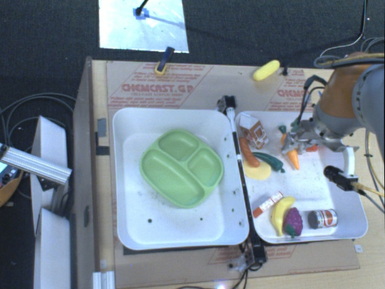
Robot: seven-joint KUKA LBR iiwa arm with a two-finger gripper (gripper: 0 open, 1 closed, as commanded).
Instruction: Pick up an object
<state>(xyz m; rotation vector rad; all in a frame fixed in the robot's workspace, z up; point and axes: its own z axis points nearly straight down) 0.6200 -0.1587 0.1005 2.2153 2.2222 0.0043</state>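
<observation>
Resting on a cardboard-covered bench [180, 80], two bins [180, 233]; end effector [293, 144] grip unclear.

A green divided plate [181, 168] lies in the left white bin [129, 131].

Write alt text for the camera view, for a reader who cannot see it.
A grey robot arm reaches from the right, its end effector low over a small carrot in the right bin, which also holds a banana, a can and other toy food. The left bin holds a green divided plate.
</observation>
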